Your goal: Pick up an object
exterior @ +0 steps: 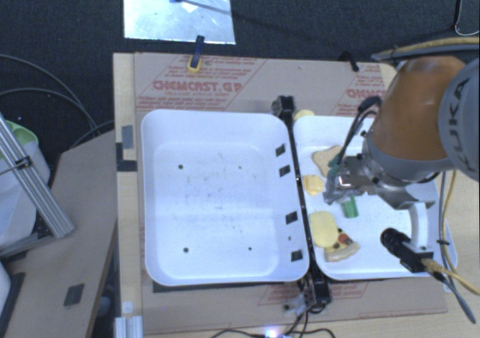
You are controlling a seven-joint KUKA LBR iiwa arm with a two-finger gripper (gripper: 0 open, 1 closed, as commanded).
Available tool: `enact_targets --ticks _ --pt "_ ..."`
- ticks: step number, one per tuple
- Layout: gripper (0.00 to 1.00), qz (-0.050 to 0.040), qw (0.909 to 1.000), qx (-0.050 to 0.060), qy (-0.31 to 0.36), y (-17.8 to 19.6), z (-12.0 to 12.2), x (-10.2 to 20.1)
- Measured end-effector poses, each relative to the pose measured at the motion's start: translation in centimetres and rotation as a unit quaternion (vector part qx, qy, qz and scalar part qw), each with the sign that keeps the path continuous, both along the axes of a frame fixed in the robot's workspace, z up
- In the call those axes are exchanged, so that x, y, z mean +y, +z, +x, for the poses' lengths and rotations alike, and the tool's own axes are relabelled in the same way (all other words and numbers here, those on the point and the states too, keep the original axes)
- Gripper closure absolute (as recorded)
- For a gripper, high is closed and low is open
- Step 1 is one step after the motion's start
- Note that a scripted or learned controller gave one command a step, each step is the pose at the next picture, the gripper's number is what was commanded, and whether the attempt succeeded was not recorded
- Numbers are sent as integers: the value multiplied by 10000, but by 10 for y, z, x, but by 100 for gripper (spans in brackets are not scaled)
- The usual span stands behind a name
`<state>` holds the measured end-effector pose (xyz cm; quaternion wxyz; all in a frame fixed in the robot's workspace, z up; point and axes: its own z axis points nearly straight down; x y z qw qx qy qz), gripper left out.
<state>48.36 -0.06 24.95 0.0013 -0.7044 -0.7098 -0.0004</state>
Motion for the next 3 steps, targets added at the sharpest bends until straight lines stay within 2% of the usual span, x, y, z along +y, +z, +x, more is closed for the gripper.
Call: enact_targets --ticks 1,2,3 --pt "100 6 10000 -41 25 51 4 71" --pt "100 18 10000 -87 14 173 8 114" --pt "100 0 10000 -41 3 184 67 165"
